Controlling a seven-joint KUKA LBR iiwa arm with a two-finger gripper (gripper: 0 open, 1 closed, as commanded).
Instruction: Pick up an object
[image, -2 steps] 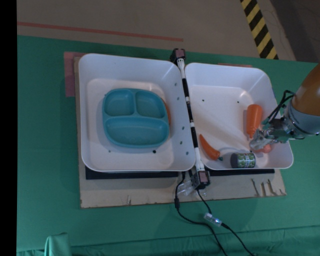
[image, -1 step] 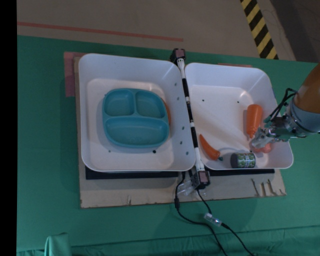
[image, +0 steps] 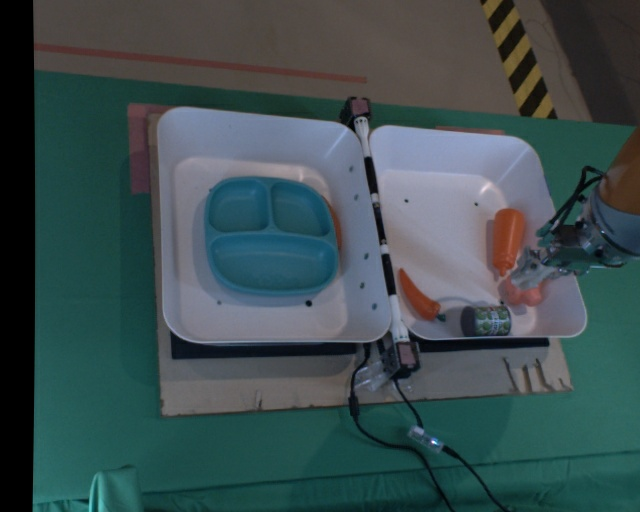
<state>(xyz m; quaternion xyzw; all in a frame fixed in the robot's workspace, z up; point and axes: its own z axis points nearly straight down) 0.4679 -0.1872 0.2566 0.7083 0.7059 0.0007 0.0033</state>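
Two white bins on green bench

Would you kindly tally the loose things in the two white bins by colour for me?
Blue: 1, the divided plate in the left bin.
Orange or red: 3, the bottle, the pepper and a small piece under the claw, all in the right bin.
Grey and green: 1, the can, right bin.
Total: 5.
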